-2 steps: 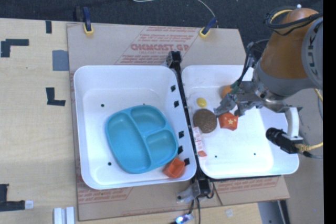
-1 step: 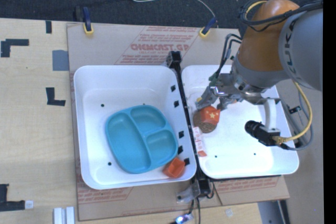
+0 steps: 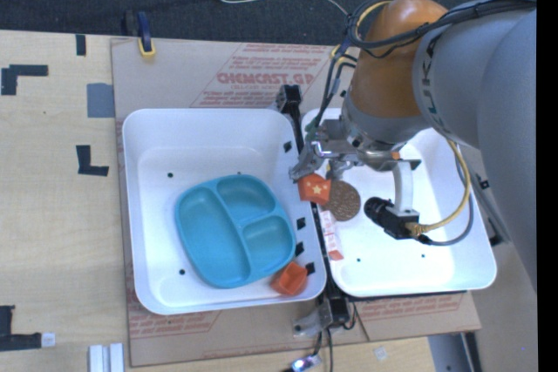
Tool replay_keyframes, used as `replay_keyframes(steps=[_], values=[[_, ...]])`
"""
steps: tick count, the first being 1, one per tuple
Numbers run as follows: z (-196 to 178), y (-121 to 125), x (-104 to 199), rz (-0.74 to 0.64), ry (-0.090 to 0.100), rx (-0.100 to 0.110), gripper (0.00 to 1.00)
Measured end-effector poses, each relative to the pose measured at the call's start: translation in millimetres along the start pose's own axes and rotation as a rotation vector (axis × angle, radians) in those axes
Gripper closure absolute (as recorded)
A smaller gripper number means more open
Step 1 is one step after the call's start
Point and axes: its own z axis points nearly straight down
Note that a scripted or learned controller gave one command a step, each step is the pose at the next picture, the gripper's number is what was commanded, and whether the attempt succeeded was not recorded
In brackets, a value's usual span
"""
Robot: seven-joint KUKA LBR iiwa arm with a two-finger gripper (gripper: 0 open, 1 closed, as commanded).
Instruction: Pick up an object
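My gripper [image 3: 324, 170] hangs over the left edge of the right bin [image 3: 453, 274], close to the divider between the two bins. Directly beneath its tip is a small orange-red block [image 3: 314, 188] with a pale mark on it; the view does not settle whether it is gripped or just lying below. A brown round disc [image 3: 343, 201] lies right beside the block on the bin floor. A red and white packet [image 3: 330, 236] rests along the bin's left wall.
The left bin [image 3: 148, 187] holds a blue divided plate [image 3: 234, 228] and a small orange object [image 3: 290, 278] in its near right corner. A black connector with a yellow cable [image 3: 391, 219] hangs from the arm over the right bin. The large arm covers the bin's far right.
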Motion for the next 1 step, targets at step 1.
replay_keyframes(steps=[1], values=[[-0.9, 8.5, 53.5, -0.001, 0.001, -0.001, 1.0]])
